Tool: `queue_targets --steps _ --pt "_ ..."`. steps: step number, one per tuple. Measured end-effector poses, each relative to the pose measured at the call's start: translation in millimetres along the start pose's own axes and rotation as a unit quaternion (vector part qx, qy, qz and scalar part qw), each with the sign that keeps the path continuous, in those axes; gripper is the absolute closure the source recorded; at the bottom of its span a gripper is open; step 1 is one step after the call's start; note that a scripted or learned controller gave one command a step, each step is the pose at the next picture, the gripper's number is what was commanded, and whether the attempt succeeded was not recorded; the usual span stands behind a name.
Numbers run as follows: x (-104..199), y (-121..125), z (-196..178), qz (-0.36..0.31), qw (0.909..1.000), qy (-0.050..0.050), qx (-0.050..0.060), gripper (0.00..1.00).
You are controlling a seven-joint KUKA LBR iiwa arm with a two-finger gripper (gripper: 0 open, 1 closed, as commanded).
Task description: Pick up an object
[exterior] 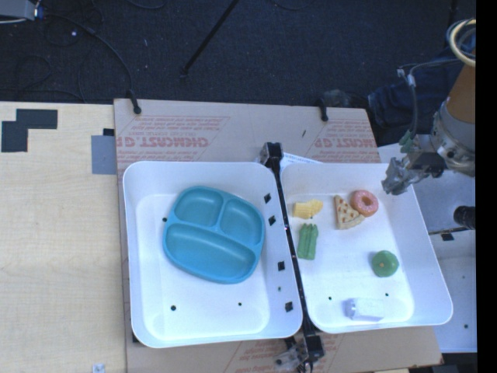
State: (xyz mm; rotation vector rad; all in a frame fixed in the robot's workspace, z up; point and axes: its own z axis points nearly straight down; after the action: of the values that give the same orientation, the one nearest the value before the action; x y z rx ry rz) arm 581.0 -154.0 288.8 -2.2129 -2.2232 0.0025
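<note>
The right bin point(425, 231) holds a yellow corn piece point(307, 208), a green ridged vegetable point(308, 241), a pizza slice point(346, 212) with a pink doughnut point(363, 202) against it, a green round fruit point(384, 263) and a small white-blue packet point(363, 309). My gripper point(394, 179) hangs at the bin's upper right rim, to the right of the doughnut and apart from it. Nothing shows between its fingers.
The left bin point(147, 286) carries a blue divided plate point(213, 233). A black divider point(286, 247) runs between the two bins. Cardboard point(186, 134) lies under both. The arm's orange band point(466, 92) stands at the right edge, with cables near it.
</note>
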Motion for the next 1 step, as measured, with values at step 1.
queue_targets --steps 1 --pt "42.3 -1.1 14.7 0.0 1.0 0.0 0.001 1.0"
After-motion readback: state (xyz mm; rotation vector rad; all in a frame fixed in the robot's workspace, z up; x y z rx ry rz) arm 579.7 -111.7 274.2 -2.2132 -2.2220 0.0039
